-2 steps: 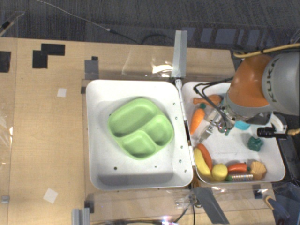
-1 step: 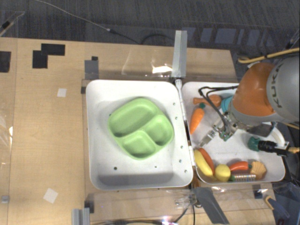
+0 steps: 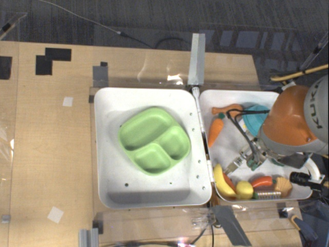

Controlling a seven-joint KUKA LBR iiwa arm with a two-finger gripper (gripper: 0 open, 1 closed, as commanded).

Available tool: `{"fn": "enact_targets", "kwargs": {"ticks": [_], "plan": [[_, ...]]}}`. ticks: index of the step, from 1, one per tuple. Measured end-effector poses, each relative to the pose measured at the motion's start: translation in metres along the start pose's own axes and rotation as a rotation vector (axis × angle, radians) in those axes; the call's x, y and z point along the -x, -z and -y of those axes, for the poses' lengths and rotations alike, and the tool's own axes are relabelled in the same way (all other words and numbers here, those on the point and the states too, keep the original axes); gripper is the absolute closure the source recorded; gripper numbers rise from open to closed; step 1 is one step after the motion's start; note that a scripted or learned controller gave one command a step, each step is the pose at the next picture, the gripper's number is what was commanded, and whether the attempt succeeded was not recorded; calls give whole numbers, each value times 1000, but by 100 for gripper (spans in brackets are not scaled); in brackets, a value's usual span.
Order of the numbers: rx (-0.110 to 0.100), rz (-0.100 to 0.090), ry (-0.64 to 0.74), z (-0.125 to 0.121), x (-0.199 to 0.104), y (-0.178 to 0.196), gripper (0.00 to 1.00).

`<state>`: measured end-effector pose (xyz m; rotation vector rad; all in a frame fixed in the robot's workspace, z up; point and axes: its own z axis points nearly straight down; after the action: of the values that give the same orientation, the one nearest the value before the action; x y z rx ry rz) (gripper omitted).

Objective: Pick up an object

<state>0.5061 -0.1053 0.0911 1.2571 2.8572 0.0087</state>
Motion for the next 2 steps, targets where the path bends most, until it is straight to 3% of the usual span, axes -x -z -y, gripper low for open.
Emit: {"fn": "enact_targets", "kwargs": {"ticks": [1, 2], "plan": [[-3, -3, -82, -55, 46, -3, 0], [-12, -7, -192, -81, 55, -4, 0]]}}
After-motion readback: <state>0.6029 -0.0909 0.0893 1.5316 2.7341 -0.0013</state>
